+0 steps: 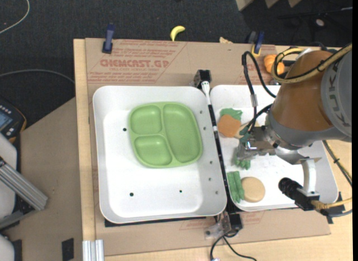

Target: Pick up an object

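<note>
Nearest us, along the right bin's (330,192) near edge, we see a tan round piece (253,189) lying just beside a green ridged piece (235,186) in the near left corner, both well apart from the arm. Further in, the gripper (244,152) hangs low over the bin's left side, with a small green piece (243,162) at its tip; we cannot tell whether its fingers are spread or pressed together, nor whether anything sits between them. Just beyond it lie an orange round piece (229,125) and a leafy green piece (230,113) near the far left corner. We would judge the grasp best made by centring on one item, clear of the bin wall, closing fully before lifting. The left bin (112,187) carries a green divided plate (165,134).
</note>
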Robot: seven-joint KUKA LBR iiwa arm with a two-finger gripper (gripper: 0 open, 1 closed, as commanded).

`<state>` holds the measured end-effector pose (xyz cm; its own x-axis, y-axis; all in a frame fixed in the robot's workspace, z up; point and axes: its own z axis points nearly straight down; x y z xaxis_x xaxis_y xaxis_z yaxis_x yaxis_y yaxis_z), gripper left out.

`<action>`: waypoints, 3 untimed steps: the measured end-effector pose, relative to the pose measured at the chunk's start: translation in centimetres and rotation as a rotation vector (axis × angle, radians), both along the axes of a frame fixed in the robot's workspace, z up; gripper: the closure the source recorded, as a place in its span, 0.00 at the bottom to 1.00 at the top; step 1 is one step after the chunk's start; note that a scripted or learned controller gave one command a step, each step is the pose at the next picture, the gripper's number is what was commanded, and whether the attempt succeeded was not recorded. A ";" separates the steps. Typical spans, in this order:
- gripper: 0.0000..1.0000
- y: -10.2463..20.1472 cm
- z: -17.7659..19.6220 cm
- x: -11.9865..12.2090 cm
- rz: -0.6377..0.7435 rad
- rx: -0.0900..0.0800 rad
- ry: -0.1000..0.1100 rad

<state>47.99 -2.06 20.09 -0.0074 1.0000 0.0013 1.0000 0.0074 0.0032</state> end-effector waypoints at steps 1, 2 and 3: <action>1.00 6.4 4.5 0.0 0.001 0.001 -0.002; 1.00 10.1 9.9 0.0 -0.001 0.001 -0.004; 1.00 11.0 24.0 0.1 -0.004 0.004 -0.015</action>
